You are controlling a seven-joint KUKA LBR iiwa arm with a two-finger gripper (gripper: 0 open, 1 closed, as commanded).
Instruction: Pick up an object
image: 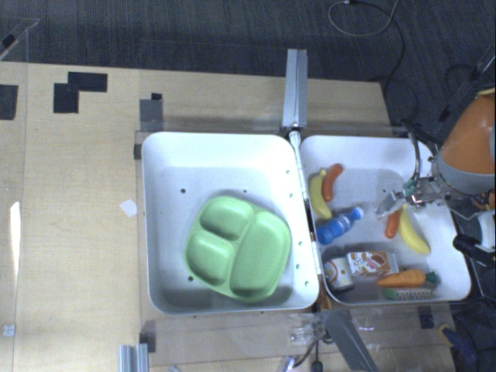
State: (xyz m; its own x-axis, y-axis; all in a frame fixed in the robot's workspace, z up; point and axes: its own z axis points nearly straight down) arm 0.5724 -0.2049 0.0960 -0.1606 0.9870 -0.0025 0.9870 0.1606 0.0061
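Note:
The right bin [364,152] holds several small items. A yellow banana [318,197] and an orange-red sausage [332,181] lie by its left wall. A blue bottle [338,225] lies in the middle. Along the front are a juice carton [366,264] and a carrot [403,279]. A second banana [414,235] and a small red sausage [393,224] lie at the right. My gripper [397,202] hangs low just above and behind these two, reaching in from the right under the orange wrist band [469,142]. I see nothing held in it.
The left bin [155,208] carries a green divided plate [239,246] towards its front. A metal post [295,91] stands behind the seam between the bins. Black cables [364,14] lie on the dark floor at the back.

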